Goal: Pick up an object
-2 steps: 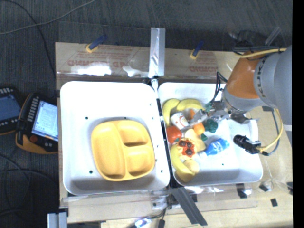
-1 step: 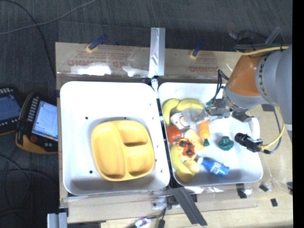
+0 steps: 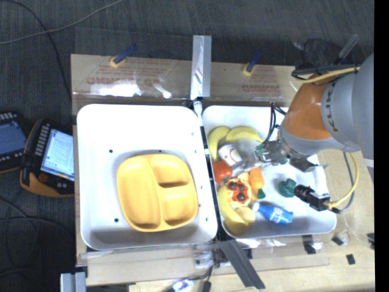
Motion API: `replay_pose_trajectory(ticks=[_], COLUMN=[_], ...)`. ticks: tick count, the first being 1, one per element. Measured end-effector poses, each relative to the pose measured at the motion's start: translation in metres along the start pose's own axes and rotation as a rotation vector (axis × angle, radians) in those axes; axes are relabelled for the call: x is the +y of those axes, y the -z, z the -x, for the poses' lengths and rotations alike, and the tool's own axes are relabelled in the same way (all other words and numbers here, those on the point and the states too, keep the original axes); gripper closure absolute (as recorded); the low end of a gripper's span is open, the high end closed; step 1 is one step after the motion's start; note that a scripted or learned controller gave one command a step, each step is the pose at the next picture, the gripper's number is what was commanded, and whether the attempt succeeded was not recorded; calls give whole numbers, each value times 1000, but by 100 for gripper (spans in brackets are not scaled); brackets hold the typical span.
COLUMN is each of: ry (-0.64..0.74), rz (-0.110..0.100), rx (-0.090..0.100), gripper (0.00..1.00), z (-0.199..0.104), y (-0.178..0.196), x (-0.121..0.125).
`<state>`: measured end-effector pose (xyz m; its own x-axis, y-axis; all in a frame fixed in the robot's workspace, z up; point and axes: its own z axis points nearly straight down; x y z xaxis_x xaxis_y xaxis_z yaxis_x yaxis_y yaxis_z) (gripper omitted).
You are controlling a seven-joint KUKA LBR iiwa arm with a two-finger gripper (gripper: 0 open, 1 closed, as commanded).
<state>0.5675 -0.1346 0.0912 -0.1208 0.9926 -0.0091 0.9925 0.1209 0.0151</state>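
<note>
The pincer (image 3: pixel 265 152) is hanging low over the right bin (image 3: pixel 316 227), and whether it is open or closed cannot be told from this angle. Yellow bananas (image 3: pixel 234 135) are lying just left of it, an orange carrot-like piece (image 3: pixel 256 177) just below it, and a blue bottle (image 3: pixel 273 214) further below. The yellow divided tray (image 3: pixel 158 190) is sitting well to its left in the left bin (image 3: pixel 97 132).

From my remote seat both white bins (image 3: pixel 91 163) look like smooth, slightly glossy plastic. The yellow divided tray (image 3: pixel 158 190) reads as matt plastic. The bananas (image 3: pixel 234 135) and blue bottle (image 3: pixel 273 213) shine like moulded plastic. I see clear, shiny film (image 3: pixel 140 81) over the brown board behind. The floor (image 3: pixel 48 29) looks like dark, rough carpet.
</note>
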Motion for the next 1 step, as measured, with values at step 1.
replay_pose_trajectory(ticks=[1], ry=[13], rz=[-16], rx=[8], gripper=[100], z=[-66], y=[119], x=[42])
